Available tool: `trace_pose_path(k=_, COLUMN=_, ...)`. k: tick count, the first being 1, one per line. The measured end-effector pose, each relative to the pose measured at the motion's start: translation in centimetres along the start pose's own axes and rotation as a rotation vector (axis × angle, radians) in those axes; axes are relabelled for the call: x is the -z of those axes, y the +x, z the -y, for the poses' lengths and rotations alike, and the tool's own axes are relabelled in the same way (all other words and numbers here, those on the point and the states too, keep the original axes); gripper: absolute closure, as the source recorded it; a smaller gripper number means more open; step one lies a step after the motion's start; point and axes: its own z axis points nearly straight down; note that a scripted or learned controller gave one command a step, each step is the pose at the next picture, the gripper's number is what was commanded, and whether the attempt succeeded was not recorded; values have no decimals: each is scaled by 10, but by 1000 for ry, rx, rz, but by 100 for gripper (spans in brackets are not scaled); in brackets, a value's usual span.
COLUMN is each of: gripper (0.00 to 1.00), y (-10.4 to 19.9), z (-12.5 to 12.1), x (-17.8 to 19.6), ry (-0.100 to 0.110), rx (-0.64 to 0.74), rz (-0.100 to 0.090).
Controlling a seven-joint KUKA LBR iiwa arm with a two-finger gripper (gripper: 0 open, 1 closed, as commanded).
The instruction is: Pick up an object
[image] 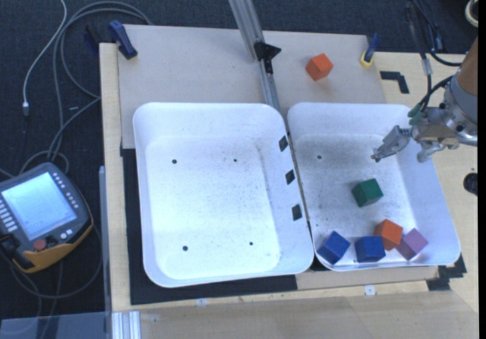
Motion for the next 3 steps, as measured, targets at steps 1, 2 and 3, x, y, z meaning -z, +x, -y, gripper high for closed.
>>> trace_pose_path(k=1, gripper=0, y=14, z=2, x=-47, ry=6, rx=0, rz=-2)
trace_pose_path(k=2, gripper=0, y=18, z=15, x=-137, ry=-15, rx=-1, rz=7)
trace_pose_path(k=3, gripper=100, y=18, z=13, x=-126, ry=-21, rx=0, rz=9)
